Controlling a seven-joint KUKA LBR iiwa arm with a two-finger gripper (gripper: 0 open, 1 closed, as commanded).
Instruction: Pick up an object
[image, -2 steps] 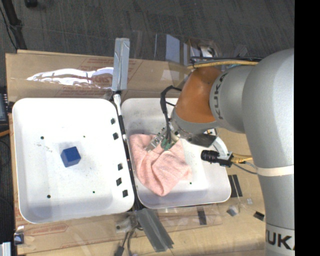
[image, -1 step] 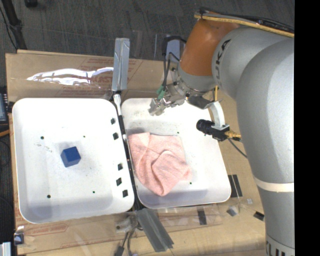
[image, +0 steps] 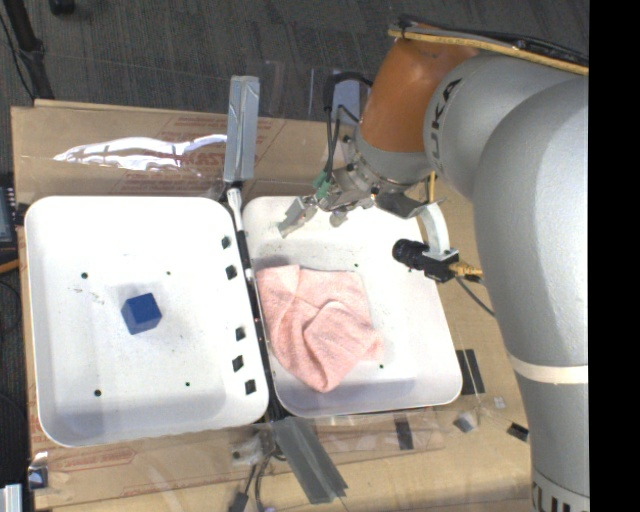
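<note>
A crumpled pink cloth (image: 318, 325) lies in the right bin (image: 430, 340), toward its left side. A small blue cube (image: 142, 312) sits in the left bin (image: 60, 260). My gripper (image: 315, 213) hangs over the far edge of the right bin, above and behind the cloth, with its fingers spread apart. One fingertip (image: 290, 217) points left and the other sits near the middle. Nothing is between them.
A grey divider with black clips (image: 240, 300) runs between the two bins. The arm's big grey body (image: 520, 250) fills the right side, over the right bin's edge. A black fitting with a cable (image: 425, 258) sticks out below the wrist. Cardboard (image: 130, 140) lies behind the bins.
</note>
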